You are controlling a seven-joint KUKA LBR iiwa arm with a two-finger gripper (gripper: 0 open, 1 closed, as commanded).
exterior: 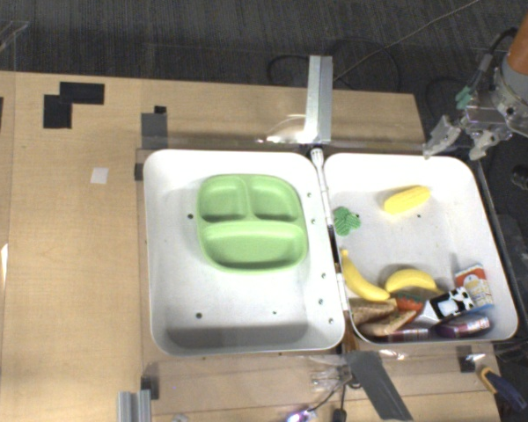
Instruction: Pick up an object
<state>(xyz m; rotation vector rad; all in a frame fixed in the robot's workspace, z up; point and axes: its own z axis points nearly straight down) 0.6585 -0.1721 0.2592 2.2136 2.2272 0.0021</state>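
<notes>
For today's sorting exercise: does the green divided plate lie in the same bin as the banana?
No. The green divided plate lies in the left bin, while the banana lies in the right bin.

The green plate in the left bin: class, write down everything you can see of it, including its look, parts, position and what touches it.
The green plate is pale green and looks like smooth moulded plastic, a rounded rectangle with three hollows: two small ones on the far side and one wide one nearer the camera. All three look empty. It lies flat, right way up, on the floor of the left bin, a little toward the far side. Nothing else touches it, and it stands apart from the bin's walls.
</notes>
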